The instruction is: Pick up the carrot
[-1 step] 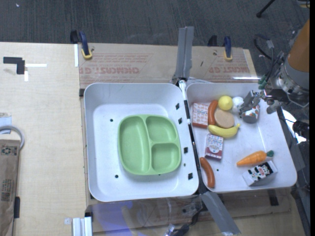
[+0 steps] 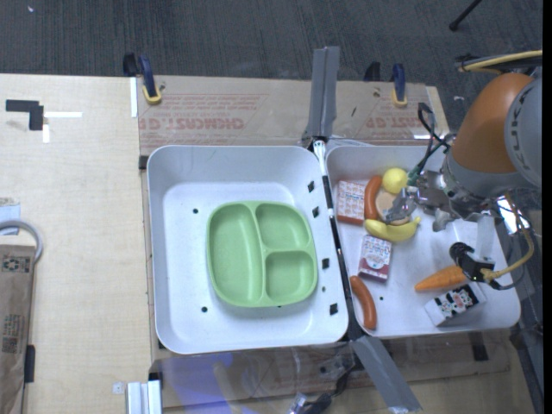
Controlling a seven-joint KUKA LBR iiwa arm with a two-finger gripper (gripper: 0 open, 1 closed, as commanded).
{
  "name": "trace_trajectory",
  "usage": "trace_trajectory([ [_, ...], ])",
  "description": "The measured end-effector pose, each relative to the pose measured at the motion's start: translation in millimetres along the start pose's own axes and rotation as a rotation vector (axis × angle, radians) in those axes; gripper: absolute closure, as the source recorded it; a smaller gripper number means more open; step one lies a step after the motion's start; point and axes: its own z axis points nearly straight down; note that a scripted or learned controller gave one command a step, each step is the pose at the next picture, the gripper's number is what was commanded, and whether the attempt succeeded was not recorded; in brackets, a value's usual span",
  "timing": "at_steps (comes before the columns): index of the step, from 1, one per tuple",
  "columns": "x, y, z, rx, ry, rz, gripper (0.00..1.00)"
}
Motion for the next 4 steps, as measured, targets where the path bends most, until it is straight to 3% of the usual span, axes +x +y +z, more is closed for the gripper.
trace_trajectory([
  [1,-15,13,19,-0.022,0.002,-0.402,0.0],
  [2,-82,-51,30,-0.003,0.001,-0.237,0.0],
  [3,-76,-85,30,-0.003,0.001,-0.418,0.0],
  [4,-76,-83,20,-0.01,-0.001,-0.415,1.0],
])
